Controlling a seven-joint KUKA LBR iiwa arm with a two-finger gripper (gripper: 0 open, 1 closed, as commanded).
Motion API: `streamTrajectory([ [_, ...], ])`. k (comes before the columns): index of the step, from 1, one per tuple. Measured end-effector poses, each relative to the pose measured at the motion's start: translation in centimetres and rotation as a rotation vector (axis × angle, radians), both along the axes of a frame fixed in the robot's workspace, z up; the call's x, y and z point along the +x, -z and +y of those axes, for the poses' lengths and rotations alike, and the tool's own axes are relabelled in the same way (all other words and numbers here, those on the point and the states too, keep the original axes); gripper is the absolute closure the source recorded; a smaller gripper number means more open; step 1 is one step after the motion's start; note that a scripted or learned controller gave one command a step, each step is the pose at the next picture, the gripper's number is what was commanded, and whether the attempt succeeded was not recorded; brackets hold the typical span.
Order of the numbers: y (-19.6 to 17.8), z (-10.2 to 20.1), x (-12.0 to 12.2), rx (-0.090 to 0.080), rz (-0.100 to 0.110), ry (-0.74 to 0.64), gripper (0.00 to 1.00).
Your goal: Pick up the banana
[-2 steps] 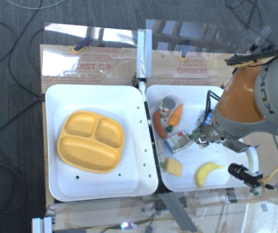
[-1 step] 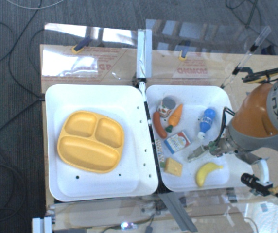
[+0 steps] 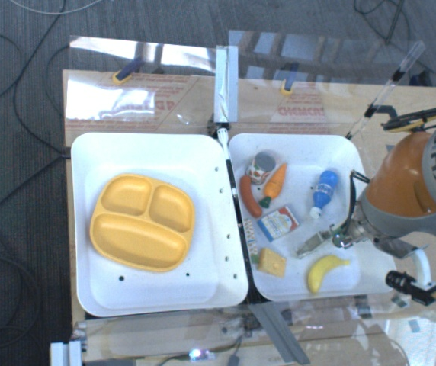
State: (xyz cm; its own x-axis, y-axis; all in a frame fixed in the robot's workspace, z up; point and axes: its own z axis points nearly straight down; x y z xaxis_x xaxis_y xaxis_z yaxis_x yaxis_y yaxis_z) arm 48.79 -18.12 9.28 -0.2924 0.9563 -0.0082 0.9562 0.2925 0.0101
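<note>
Right bin [image 3: 340, 147]: gripper [image 3: 313, 244] blurred above banana [image 3: 323, 271].

1. A yellow banana [image 3: 325, 271] beside a silver-grey gripper [image 3: 315, 243].
2. A mustard-yellow divided plate [image 3: 142, 221] in the white left bin [image 3: 88, 280].
3. An orange carrot [image 3: 274, 181], a blue bottle [image 3: 324, 190].

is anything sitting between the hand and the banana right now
Nothing visible does. The hand is in the right bin, just up and left of the banana, with bare white floor between them. The cheese wedge lies off to the banana's left.
</note>
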Motion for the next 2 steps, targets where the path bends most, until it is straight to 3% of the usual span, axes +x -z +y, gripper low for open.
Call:
streamTrajectory([
  [1, 0.0, 2.2, 0.2, -0.009, -0.011, 0.037, 0.00],
  [2, -5.2, 2.8, 0.6, 0.003, 0.013, -0.030, 0.00],
])
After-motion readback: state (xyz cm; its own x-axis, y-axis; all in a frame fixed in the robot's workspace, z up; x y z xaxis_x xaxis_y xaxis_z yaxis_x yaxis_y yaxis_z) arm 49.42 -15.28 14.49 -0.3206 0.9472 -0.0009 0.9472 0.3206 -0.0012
